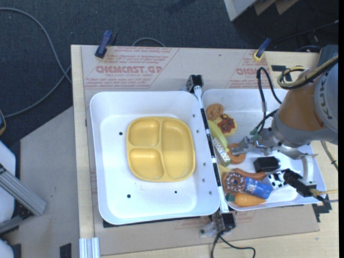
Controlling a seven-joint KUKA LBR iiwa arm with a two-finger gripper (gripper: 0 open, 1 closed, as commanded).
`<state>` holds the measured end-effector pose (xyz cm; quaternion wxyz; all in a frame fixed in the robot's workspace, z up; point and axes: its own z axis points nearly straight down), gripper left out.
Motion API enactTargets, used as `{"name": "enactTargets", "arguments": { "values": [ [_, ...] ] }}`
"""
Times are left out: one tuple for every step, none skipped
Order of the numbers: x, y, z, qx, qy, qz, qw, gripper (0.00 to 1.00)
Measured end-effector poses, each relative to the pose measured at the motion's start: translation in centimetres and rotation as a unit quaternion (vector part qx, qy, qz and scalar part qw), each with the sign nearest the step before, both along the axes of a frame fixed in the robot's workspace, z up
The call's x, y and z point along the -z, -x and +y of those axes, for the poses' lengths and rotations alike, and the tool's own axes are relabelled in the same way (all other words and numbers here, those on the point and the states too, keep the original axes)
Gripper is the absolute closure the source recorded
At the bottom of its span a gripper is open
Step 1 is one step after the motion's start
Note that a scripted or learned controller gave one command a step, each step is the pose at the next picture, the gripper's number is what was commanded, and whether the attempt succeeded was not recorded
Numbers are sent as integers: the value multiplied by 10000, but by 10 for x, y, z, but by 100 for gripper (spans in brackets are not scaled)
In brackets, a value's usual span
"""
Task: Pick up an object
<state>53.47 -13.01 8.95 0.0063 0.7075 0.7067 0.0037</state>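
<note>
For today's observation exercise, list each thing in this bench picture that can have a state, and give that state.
Yellow divided plate: lying flat in the left bin, nothing in its three compartments.
Left bin: holds the plate.
Right bin: holds a crowd of toy foods along its left and near sides.
Chocolate doughnut: lying flat near the bin's front.
Pincer: low inside the right bin, beside the toys; grip unclear.

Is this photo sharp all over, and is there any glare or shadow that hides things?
Camera view: even, soft lighting; the yellow plate and left bin read clearly, with mild sheen on the plate. The small toys in the right bin look slightly soft, and the arm overlaps part of that bin; faint shadows only.
</note>
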Motion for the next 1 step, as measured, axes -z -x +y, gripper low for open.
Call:
{"name": "enactTargets", "arguments": {
  "values": [
    [-11, -1, 2, -3, -22, -9, 10000, 100]
  ]
}}
